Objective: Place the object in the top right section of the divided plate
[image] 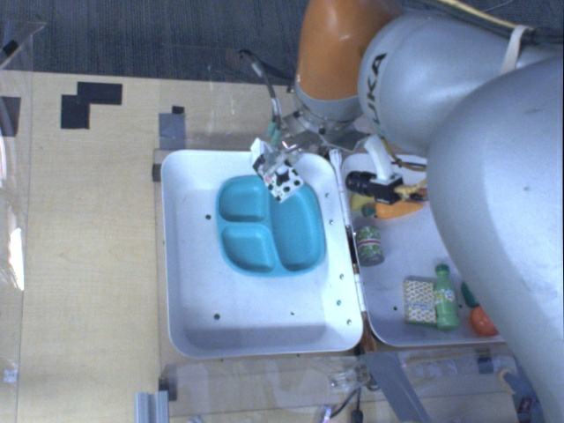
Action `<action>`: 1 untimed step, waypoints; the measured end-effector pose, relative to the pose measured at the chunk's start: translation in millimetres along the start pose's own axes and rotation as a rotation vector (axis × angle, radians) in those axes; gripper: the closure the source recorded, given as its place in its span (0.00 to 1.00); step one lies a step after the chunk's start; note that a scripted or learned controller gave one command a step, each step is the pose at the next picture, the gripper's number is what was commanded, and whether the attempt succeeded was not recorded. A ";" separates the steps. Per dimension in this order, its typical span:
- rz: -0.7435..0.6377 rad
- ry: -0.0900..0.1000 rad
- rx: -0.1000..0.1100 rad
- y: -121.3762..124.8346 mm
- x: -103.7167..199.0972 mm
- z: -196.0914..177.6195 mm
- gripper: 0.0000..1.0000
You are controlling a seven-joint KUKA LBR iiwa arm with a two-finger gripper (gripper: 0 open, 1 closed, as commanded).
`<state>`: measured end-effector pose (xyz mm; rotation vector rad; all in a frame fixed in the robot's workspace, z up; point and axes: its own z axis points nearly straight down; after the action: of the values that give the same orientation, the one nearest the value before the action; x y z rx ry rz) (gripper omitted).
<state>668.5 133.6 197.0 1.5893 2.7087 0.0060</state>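
Two white bins fill the bench; we see the left bin [189,263] bearing a blue divided plate [269,227] with three sections. Above the plate's twelve-o'clock edge hangs the gripper [280,176], its fingers closed on a small white cube with black dots [286,183], like a die. It sits over the plate's upper rim, between the top sections.

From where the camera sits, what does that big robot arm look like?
The arm is bulky, rounded and pale grey, with black KUKA lettering and a glossy orange band. A yellowish cable runs along its top. Its small metal end effector carries black-and-white markings and thin wires.
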 end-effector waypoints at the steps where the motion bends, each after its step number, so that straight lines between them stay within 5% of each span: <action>1: -0.504 -0.004 -0.007 34.3 58.8 -25.3 1.00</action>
<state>669.8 201.5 222.5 0.8619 3.0116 0.0112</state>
